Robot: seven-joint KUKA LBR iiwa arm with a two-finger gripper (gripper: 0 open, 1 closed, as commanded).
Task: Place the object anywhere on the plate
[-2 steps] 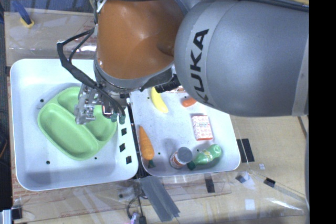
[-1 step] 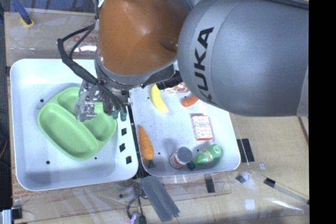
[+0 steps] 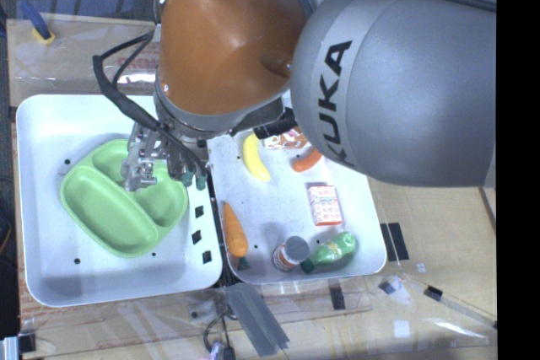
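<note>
Overhead slant view of worktop (image 3: 439,223) with two white bins. Left bin (image 3: 42,181): green divided plate (image 3: 118,211) near centre. Pincer (image 3: 143,169) poised over plate's one o'clock edge; fingers' state cannot be told, nothing seen between them. Right bin (image 3: 363,206): banana (image 3: 256,158) at eleven o'clock, carrot (image 3: 235,230) at eight o'clock, red-and-white carton (image 3: 324,205) near centre, can (image 3: 292,253) touching green bottle (image 3: 331,252) at six o'clock.

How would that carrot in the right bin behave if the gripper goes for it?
The carrot is long, tapered and round-sided, so a push would probably roll or pivot it. It looks like a stiff toy, likely light. It lies against the right bin's left wall, which could crowd one finger.
</note>
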